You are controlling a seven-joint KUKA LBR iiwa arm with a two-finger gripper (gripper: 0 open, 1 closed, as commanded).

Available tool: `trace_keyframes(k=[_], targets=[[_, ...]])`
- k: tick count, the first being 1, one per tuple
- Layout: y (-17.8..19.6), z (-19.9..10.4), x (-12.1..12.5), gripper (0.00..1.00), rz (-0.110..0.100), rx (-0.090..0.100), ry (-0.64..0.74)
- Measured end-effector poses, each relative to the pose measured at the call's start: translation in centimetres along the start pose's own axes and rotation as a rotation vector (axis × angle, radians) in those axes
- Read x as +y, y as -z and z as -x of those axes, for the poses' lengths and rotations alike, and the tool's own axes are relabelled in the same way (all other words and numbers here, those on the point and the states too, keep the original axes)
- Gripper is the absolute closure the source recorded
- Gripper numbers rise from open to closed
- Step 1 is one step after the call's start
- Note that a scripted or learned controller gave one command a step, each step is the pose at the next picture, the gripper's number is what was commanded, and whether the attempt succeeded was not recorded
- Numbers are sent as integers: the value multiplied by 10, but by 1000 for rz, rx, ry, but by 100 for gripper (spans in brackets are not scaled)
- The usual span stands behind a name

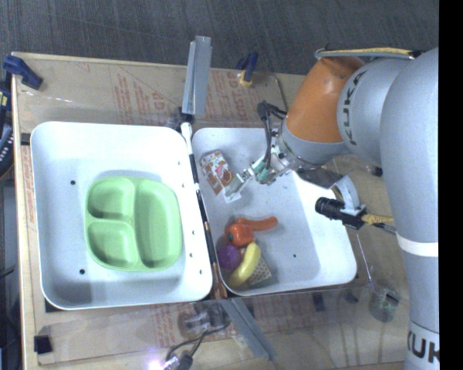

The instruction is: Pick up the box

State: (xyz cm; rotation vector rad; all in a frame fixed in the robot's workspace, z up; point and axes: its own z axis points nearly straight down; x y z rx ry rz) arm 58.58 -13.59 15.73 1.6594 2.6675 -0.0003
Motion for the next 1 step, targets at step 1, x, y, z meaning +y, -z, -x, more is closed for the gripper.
trace_keyframes(k=[1], targets=[[-64, -26, 9, 0, 0, -12, -285]])
